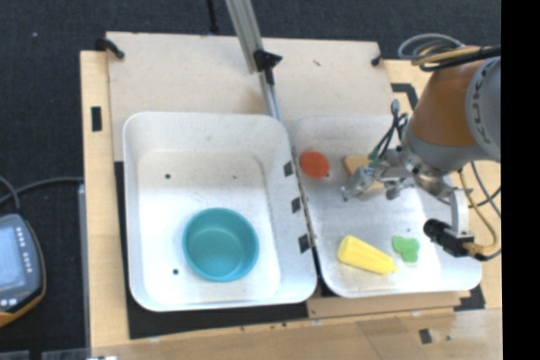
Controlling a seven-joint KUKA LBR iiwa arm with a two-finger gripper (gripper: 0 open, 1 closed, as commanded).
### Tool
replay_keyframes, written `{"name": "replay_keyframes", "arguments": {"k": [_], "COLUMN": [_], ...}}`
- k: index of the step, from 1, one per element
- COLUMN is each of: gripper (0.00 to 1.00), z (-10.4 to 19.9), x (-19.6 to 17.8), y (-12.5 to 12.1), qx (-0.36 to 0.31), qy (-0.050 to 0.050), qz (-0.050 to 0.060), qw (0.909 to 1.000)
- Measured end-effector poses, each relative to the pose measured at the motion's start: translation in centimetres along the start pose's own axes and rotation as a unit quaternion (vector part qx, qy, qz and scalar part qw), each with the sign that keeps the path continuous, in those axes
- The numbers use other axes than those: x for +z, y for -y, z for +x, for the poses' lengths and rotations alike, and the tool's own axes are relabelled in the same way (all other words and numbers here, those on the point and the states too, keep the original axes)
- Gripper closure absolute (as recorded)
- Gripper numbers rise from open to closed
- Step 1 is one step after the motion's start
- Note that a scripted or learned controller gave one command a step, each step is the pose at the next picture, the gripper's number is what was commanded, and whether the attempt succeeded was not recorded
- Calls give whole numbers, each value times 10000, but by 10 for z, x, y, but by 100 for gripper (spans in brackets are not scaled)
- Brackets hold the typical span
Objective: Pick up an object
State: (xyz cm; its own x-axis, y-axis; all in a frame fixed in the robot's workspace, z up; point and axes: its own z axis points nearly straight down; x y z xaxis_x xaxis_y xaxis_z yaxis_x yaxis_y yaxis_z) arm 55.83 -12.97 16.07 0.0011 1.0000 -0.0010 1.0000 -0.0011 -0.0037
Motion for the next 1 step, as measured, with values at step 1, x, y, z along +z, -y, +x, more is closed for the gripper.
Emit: {"name": "replay_keyframes", "arguments": {"k": [1], "gripper": [0], "z": [2], "x": [45], "y": [-9], "qx": [17], "qy": [0], "qz": [-15], "qw": [10000]}}
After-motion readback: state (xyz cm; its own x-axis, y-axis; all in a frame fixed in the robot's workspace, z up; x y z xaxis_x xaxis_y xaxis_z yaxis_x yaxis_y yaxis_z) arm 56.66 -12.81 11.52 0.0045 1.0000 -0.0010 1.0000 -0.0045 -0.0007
